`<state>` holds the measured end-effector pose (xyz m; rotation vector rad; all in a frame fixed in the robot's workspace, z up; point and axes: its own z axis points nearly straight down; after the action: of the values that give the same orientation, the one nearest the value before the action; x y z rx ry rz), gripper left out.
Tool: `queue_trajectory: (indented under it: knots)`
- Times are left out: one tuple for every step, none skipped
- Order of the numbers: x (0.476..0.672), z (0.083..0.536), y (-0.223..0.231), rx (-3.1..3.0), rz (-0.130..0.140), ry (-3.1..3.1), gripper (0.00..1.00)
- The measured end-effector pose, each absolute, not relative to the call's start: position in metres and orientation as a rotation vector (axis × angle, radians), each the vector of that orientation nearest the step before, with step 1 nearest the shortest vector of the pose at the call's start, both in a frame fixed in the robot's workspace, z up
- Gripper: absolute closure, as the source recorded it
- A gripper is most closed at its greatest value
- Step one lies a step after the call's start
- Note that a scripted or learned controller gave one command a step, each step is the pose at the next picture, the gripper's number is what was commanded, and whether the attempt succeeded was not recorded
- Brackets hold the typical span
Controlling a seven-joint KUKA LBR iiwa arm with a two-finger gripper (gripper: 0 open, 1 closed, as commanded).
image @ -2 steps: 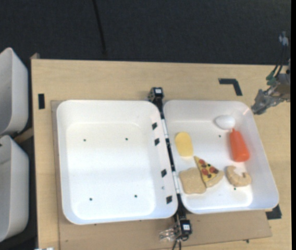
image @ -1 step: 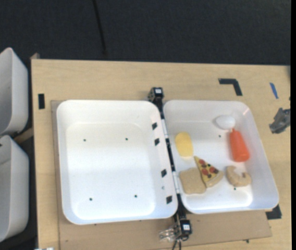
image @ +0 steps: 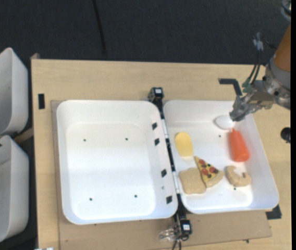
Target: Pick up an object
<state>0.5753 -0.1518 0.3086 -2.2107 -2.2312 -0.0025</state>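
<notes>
The gripper (image: 238,111), grip state unclear, hangs over a white piece (image: 224,122) at its seven o'clock.

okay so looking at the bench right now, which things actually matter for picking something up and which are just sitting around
For the job:
pincer
white piece
orange piece
yellow piece
pizza slice
tan slab
beige piece
right bin

Lying about:
left bin
bench
</notes>
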Motion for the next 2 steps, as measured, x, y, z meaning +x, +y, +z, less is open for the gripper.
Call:
queue_trajectory:
  knots:
    - [0.521,0.238,-0.212,-2.226,0.010,-2.211,1.00]
    - [0.659,0.173,-0.183,-2.215,-0.004,-2.231,1.00]
